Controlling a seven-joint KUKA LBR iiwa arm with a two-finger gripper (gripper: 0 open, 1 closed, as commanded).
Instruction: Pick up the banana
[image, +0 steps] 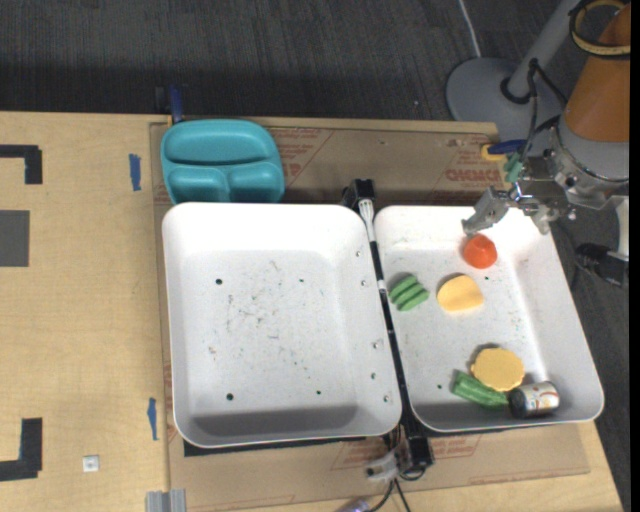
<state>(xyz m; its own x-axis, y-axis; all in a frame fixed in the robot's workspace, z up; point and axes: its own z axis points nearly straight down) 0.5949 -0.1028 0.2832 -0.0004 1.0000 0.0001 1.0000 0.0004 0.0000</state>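
A stubby yellow piece (460, 295), the closest thing here to a banana, lies in the middle of the right bin (575, 340). My gripper (512, 216) hovers over that bin's far edge, above and to the right of the yellow piece and apart from it. Its fingers stand open with nothing between them. One grey finger (483, 212) hangs just above a small red-orange ball (480, 251).
The right bin also holds a green ridged piece (407, 293), a round yellow disc (497, 368) on a green strip (475, 391), and a small can (534, 400) at the front corner. The left bin (270, 320) lies beside it. A teal tray (221, 160) sits behind.
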